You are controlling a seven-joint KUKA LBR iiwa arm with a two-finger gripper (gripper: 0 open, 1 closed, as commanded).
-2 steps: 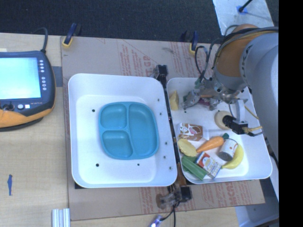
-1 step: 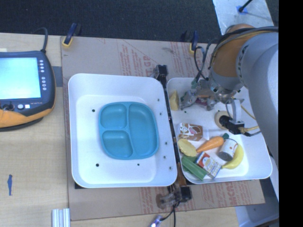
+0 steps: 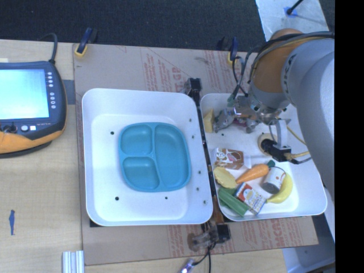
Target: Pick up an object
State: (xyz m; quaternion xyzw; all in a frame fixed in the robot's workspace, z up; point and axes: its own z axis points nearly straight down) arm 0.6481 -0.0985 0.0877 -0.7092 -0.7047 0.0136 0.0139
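Seen from above, the grey arm's two-finger gripper [image 3: 236, 118] hangs low over the right-hand white bin's [image 3: 310, 206] far left corner. A small orange plastic carrot [image 3: 252, 173] and other toy foods crowd its near edge, ready for picking.

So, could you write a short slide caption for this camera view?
KUKA arm's gripper over the right bin of toy food; blue divided plate in the left bin.
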